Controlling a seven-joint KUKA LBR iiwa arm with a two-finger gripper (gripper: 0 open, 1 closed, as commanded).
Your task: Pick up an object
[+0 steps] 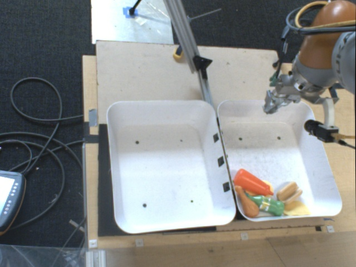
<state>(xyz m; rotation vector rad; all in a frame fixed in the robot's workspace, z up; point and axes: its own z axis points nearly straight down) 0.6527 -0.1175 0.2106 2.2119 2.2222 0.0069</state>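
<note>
Several toy foods lie in the near corner of the right bin (311, 149): an orange carrot (253, 181), a second orange piece (246, 201), a green bottle-shaped toy (266, 203), a hot dog bun (289, 191) and a yellow slice (299, 207). My gripper (271, 105) hangs over the far rim of the right bin, well away from the toys. Nothing shows between its fingertips, which look close together.
The left bin (161, 160) stands beside the right one, sharing a middle wall. A slanted metal pole (186, 35) crosses the board behind the bins. Cables and a tablet (8, 196) lie on the floor at left.
</note>
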